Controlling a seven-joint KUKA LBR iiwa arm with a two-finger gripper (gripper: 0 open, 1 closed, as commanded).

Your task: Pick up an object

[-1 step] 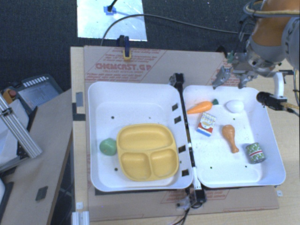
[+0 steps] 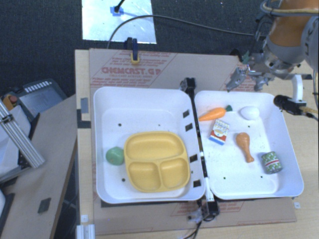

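Desk [image 2: 149, 63] carrying two white bins side by side. Left bin [image 2: 107, 108] holding yellow tray [image 2: 155, 159], green ball [image 2: 114, 156] touching tray's left edge. Right bin [image 2: 284, 133] holding carrot [image 2: 212, 114], egg [image 2: 249, 113], carton [image 2: 219, 131], drumstick [image 2: 244, 145], can [image 2: 271, 162], all lying apart. Jaws [image 2: 247, 79] hanging open over desk just beyond right bin's far rim, gripping nothing.

Dark carpet floor [image 2: 40, 29], wooden bench [image 2: 84, 83]

Pincer [image 2: 247, 78] open above right bin's [image 2: 289, 133] far rim; carrot [image 2: 212, 114], egg [image 2: 249, 113], drumstick [image 2: 244, 146] inside.
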